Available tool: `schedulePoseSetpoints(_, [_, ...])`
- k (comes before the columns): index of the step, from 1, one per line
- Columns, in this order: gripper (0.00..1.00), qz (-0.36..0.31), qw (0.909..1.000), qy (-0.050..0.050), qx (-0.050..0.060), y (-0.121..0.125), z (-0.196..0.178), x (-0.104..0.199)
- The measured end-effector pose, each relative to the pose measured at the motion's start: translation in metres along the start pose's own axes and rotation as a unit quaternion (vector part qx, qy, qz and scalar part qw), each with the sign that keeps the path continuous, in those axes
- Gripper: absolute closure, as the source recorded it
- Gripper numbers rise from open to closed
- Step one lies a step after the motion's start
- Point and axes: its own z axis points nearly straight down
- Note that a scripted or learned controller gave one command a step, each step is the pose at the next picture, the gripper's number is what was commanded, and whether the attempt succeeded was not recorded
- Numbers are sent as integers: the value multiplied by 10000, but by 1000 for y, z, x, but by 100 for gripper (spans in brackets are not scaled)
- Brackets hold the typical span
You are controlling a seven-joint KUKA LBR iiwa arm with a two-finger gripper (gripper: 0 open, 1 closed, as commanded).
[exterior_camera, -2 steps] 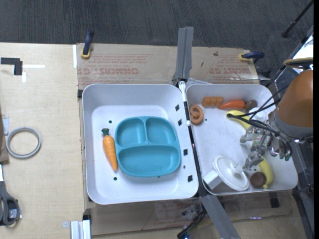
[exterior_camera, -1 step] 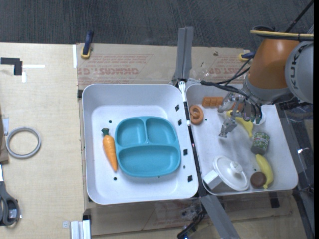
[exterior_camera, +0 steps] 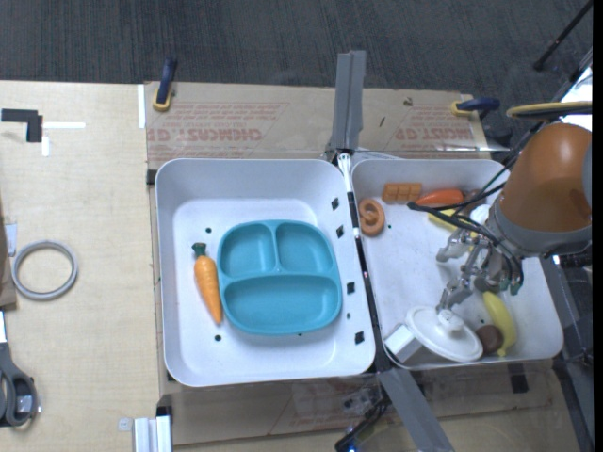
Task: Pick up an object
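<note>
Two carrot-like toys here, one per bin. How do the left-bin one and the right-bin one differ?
The left-bin carrot lies lengthwise beside the blue divided plate, green top toward the far side; the right-bin carrot lies crosswise near its bin's far wall, beside orange pieces. The left-bin carrot looks thicker and paler orange; the right-bin carrot slimmer and redder. The right-bin carrot is nearer the tool. Both rest on the bin floor, untouched.
</note>
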Motion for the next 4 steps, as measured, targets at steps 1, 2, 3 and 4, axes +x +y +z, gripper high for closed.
schedulePoseSetpoints(1, [0, -353, 9994, 1, 0, -60, 0, 18])
schedulePoseSetpoints(2, [100, -360, 9994, -21, 1, -59, -10, 16])
schedulePoseSetpoints(3, [0, -361, 9993, -20, 1, -59, -10, 16])
schedulePoseSetpoints(4, [0, -95, 10000, 0, 0, -12, -1, 57])
